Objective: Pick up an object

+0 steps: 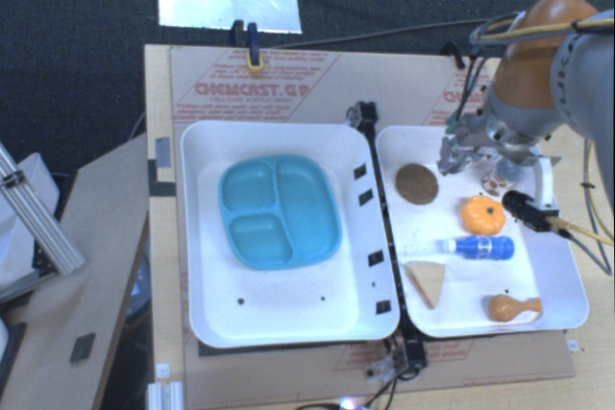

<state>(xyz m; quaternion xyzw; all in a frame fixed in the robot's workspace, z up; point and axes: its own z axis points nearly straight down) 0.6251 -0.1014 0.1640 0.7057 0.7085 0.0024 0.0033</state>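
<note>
A round brown cookie (pixel 417 183) lies flat in the right bin (pixel 567 288); the gripper (pixel 459 154) hovers just right of it, grip state unclear.

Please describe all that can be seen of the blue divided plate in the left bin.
The blue divided plate is light turquoise and looks like smooth plastic. It is a rounded rectangle with three compartments: two in its upper half and one at lower left. It lies flat, open side up and slightly turned, near the middle of the left bin. It rests on the bin's white floor, away from its walls, and nothing else touches it. No object lies in its compartments.
</note>
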